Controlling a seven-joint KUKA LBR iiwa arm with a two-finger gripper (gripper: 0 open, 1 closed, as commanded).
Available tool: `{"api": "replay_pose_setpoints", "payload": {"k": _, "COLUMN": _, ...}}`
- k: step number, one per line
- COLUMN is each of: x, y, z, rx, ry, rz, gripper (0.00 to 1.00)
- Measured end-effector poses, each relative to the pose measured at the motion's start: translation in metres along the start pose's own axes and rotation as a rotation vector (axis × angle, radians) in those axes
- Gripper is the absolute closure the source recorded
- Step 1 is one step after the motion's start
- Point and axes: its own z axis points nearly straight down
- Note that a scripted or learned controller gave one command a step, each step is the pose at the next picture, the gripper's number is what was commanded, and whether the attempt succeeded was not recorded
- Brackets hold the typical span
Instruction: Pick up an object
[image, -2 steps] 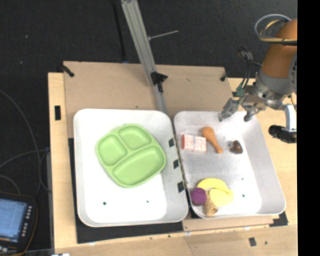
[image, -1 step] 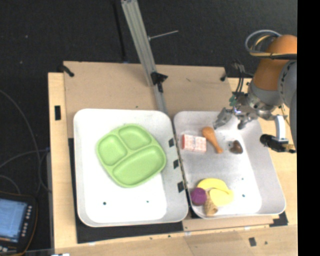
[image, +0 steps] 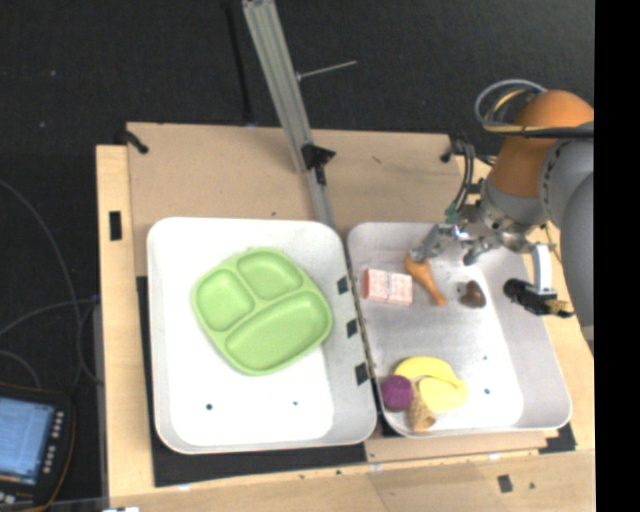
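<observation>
We see the gripper (image: 441, 243) near the right bin's (image: 520, 395) far edge, just above the small orange carrot-shaped toy (image: 426, 279); we cannot tell its grip.

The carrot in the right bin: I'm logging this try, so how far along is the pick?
Done: the gripper is down in the right bin, just above the carrot. In hand: nothing shows between its fingers; the carrot lies on the bin floor beside the pink block. Left: gripping and lifting an object. Whether the fingers are open is unclear.
</observation>
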Motion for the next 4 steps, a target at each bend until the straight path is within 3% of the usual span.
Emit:
{"api": "replay_pose_setpoints", "payload": {"k": 1, "x": -0.002, "y": 0.002, "z": -0.015, "rx": -0.006, "ry": -0.005, "rz": -0.003, "gripper": 1.00}}
{"api": "replay_pose_setpoints", "payload": {"k": 3, "x": -0.007, "y": 0.011, "z": -0.135, "rx": 0.007, "ry": -0.003, "rz": -0.003, "gripper": 1.00}}
{"api": "replay_pose_setpoints", "payload": {"k": 4, "x": 0.044, "y": 0.001, "z": -0.146, "rx": 0.012, "ry": 0.000, "rz": -0.007, "gripper": 1.00}}
